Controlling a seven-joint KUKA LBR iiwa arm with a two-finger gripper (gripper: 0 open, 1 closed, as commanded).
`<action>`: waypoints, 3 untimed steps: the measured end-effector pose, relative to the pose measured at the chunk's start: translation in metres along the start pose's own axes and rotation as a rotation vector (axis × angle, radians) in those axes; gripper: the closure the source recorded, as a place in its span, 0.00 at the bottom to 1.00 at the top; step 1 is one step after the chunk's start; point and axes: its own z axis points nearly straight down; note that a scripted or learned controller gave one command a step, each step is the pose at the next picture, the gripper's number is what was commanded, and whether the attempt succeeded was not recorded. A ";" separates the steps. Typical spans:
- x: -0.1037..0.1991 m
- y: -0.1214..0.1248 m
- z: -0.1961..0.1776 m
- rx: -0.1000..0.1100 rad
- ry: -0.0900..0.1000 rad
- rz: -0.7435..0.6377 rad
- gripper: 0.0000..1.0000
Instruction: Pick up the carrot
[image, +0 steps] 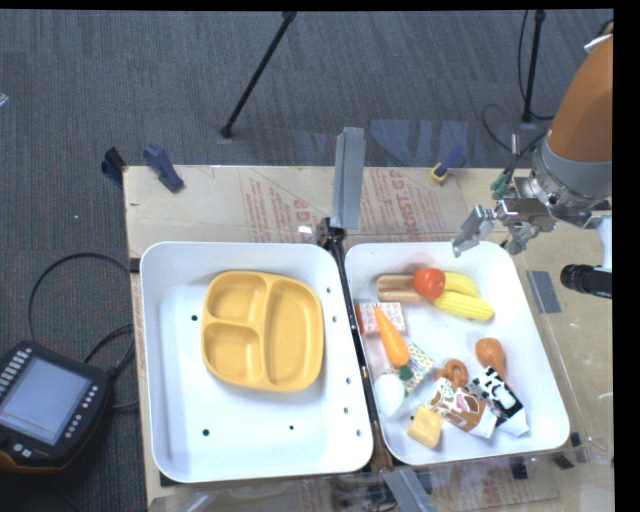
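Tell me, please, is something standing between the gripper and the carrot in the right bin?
Partly. The gripper hovers above the right bin's far edge. The carrot lies lower left of it. The tomato and corn lie between them on the bin floor; from above, nothing visible covers the carrot.

One camera sits fixed above the bench (250, 200), looking down at a slant from its near side; it stands far enough back to take in both bins, the left bin (165, 400) and the right bin (540, 350), with dark floor beyond. The arm (585, 110) enters at the right edge.
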 end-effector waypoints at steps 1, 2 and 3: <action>0.031 -0.042 0.096 0.005 0.001 -0.169 0.00; 0.059 -0.033 0.166 -0.005 -0.001 -0.148 0.00; 0.062 -0.093 0.189 0.004 0.001 -0.175 0.00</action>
